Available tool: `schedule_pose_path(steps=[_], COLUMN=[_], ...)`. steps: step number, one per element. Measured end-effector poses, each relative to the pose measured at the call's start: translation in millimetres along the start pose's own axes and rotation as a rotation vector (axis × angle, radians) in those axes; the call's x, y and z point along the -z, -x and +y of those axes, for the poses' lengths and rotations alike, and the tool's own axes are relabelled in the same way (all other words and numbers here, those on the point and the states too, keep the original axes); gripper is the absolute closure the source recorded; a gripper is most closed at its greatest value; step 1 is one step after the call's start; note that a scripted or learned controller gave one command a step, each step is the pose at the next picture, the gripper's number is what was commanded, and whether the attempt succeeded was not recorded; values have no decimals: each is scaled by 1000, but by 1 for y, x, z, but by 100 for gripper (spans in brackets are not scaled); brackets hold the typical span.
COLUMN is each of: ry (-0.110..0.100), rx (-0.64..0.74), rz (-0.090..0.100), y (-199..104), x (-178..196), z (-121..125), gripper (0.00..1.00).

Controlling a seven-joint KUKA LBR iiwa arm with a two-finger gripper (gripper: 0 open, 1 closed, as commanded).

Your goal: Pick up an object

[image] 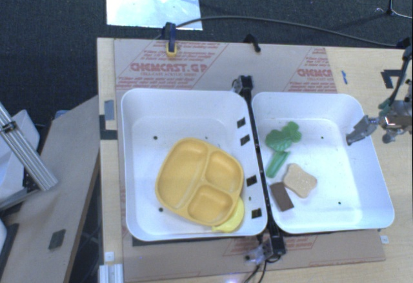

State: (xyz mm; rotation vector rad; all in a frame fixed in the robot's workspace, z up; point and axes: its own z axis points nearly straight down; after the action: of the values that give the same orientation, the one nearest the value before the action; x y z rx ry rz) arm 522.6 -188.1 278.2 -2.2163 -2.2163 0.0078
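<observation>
Claw: claw (359,131) at the right bin's (371,165) edge, grip state unclear.
Progress: nothing lifted; toy broccoli (281,144), bread slice (299,180) lie inside.

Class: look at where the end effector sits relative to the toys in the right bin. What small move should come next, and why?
Probably shift the end effector left, over the green broccoli toy. It sits at the right bin edge, apart from the broccoli, bread slice and brown piece.
</observation>
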Motion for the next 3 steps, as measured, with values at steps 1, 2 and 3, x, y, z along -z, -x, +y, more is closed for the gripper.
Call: schedule_pose_path(steps=[1, 2, 3], ry=[10, 7, 7], rx=[3, 2, 1], rz=[-2, -1, -1], y=[-1, -3, 5], x=[6, -54, -109], z=[2, 9, 15], gripper=[0, 0, 0])
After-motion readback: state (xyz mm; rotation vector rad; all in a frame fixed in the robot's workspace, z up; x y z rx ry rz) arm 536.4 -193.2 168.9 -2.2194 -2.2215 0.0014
